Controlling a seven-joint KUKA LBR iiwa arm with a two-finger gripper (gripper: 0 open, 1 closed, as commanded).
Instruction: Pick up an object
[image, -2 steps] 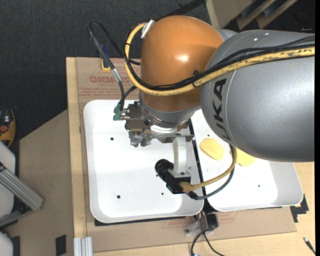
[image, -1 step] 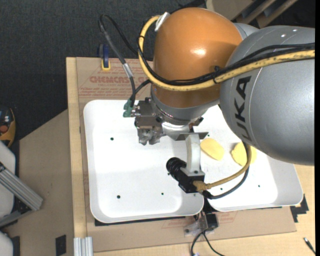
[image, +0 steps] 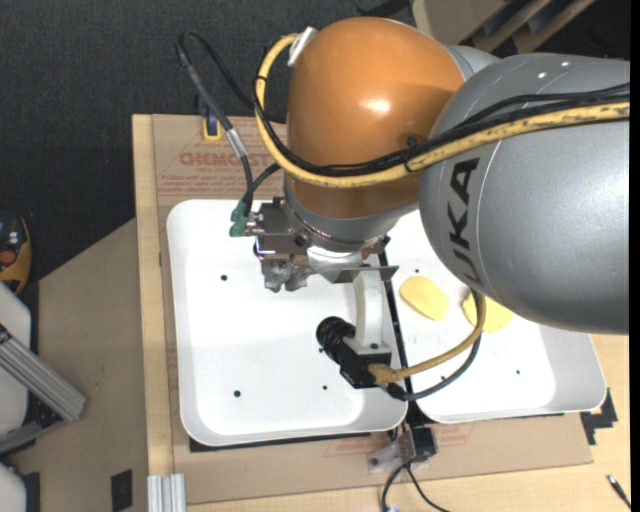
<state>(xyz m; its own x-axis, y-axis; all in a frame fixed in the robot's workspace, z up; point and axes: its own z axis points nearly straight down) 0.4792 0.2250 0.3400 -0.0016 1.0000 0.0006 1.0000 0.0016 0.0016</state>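
Note:
My gripper (image: 284, 272) hangs under the orange wrist band over the upper middle of the left white bin (image: 230, 340), low above the bin floor. I see nothing under it or beside it on that floor. In the right bin (image: 520, 390), a pale yellow rounded object (image: 425, 297) lies close to the divider between the bins. A second yellow object (image: 492, 316) lies just right of it, partly hidden by the grey arm.
The big grey arm covers the upper right of the view and much of the right bin. Both bins rest on a cardboard sheet (image: 150, 300). A cable (image: 215, 100) runs from the back edge toward the wrist.

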